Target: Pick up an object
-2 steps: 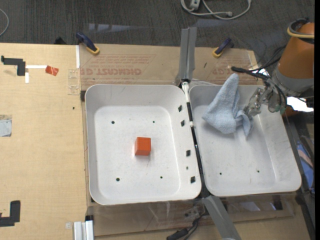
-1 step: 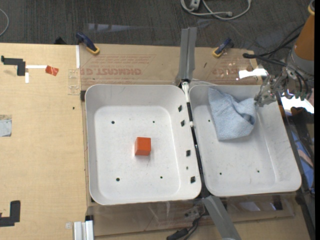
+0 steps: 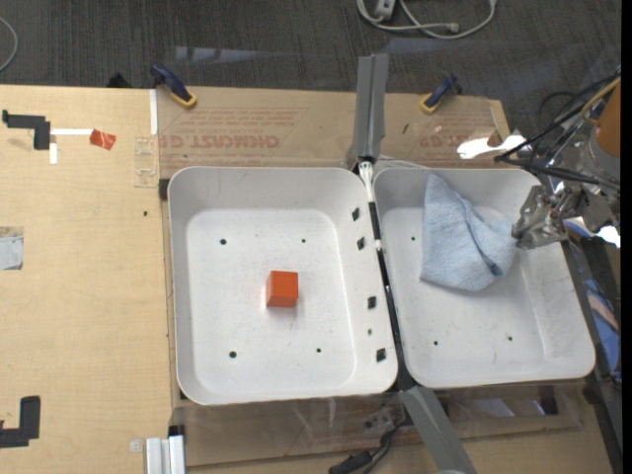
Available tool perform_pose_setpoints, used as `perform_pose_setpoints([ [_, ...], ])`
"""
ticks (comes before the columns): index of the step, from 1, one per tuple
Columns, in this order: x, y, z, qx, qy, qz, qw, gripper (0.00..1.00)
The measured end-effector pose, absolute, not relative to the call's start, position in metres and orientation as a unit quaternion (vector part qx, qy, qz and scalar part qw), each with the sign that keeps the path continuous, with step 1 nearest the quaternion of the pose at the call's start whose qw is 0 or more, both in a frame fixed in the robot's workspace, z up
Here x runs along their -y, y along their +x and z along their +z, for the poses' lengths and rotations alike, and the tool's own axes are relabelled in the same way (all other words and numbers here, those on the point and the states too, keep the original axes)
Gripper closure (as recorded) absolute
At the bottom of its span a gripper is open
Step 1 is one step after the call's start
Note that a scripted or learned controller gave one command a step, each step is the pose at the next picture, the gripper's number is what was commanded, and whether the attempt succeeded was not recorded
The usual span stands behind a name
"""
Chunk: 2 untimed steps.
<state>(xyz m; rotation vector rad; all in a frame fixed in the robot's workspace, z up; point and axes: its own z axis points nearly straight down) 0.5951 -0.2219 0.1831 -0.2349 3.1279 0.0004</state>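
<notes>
A light blue cloth (image 3: 457, 237) lies crumpled in the right bin (image 3: 553, 349), toward its back half. My gripper (image 3: 531, 229) is low over the right bin's right side, its tip at the cloth's right edge, where a fold of the cloth reaches up toward it. The metal of the gripper blurs into the bin's white wall there. A small orange-red cube (image 3: 282, 289) sits alone near the middle of the left bin (image 3: 197, 363), far from the gripper.
The two bins meet at a central divider with black clips (image 3: 375, 265). Cables (image 3: 563, 146) trail from the arm over the right bin's back right corner. Two clamps (image 3: 174, 85) hold the cardboard behind the bins. A wooden board (image 3: 69, 294) lies to the left.
</notes>
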Motion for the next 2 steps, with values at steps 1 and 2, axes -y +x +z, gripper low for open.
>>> perform_pose_setpoints([
  [1,0.191,0.606,0.163,-0.991,-0.132,0.0001,0.002,1.00],
  [2,0.142,0.637,0.207,-0.983,-0.181,-0.0002,0.003,1.00],
])
